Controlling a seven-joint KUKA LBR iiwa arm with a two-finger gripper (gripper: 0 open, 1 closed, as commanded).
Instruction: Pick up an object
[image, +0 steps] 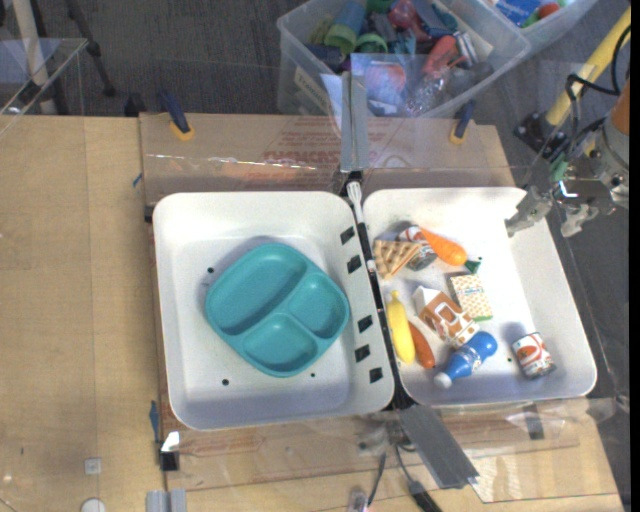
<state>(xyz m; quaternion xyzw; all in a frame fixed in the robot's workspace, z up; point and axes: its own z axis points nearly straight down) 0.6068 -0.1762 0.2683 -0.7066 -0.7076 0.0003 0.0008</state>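
The pincer hung at the far right of the scene, over the upper right rim of the right bin. Whether it was open or closed could not be told; nothing showed in its grasp.

Going from the left: the left bin held a teal divided plate, lying flat near the bin's middle and turned at a slant, with three compartments. Between the two bins ran a dark divider strip with small black marks along it.

The right bin held all the loose things. Closest to the divider lay a yellow banana, lengthwise, with a red-orange piece just beside it on its right. Above them sat a waffle-patterned piece, and next to that an orange carrot with a green tip, lying at a slant toward the right. Near the bin's middle were a small orange-and-white carton and a patterned box, touching or nearly so. Below them lay a blue-and-white bottle, tipped on its side. Farthest right among the objects, a small red-and-white can lay apart from the rest, near the lower right corner.

Behind the bins, at the top, stood a clear tub of mixed coloured toys.
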